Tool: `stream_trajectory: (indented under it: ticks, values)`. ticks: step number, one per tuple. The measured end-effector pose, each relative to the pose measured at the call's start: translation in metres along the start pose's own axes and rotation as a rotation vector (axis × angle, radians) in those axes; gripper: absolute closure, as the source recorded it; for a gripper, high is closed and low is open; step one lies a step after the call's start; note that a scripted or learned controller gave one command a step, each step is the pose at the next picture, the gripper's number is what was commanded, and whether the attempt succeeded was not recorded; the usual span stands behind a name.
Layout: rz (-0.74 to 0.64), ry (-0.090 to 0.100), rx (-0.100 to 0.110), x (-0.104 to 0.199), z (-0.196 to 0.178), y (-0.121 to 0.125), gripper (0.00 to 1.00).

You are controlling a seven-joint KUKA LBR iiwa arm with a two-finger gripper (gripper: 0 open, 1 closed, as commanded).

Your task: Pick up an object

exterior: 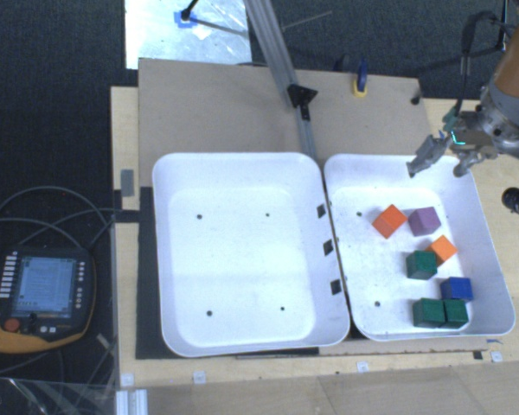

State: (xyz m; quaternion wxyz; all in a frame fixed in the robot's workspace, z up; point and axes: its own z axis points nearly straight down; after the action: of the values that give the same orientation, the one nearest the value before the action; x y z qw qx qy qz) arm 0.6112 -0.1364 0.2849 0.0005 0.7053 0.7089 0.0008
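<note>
The orange block (pixel 389 221) lies in the right bin (pixel 484 223), just beside the purple block (pixel 425 220). My gripper (pixel 443 158) hovers above the far rim, fingers spread, holding nothing. Risk: descending between neighbours, I may nudge both.

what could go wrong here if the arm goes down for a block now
The blocks crowd together: the small orange cube touches a green block, so the gripper could nudge a neighbour or close on two. The gripper sits near the right bin's far rim, apart from every block, so a straight descent would likely grab nothing.
</note>
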Motion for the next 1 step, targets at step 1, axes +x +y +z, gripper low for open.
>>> stream_trajectory:
  ticks: [1]
  values:
    - [0.000, 0.000, 0.000, 0.0000, -0.0001, 0.0000, 0.00]
